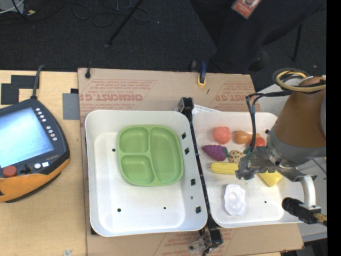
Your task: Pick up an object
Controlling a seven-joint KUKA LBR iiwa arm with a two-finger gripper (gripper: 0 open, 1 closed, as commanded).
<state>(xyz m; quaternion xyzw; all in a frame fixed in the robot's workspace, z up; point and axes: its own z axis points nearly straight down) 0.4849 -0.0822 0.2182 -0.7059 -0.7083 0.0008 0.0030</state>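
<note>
Two shallow white bins sit side by side on a cardboard-covered bench, with dark floor and loose cables beyond. Observations follow from the near edge outward.

Nearest in the right bin lies a white crumpled object, well clear of the rest. Just beyond it, a yellow corn cob lies with its long axis running left to right. The gripper is down at the cob's right end; it appears to touch or overlap that end, though contact cannot be confirmed. A yellow block sits just to the gripper's right, partly under the wrist. Whether the fingers are apart or together cannot be told, since the dark gripper body hides them, and no object is visibly held between them.

Beyond the cob lie a purple grape bunch and a small cookie, then a red-orange fruit and an orange piece farther back.

The left bin holds a green divided plate, which is well apart from the gripper.

Judgement: the cob is the nearest candidate, extending leftward from the gripper. A grasp would need the fingers set across its short width, shifted slightly left of its end.
</note>
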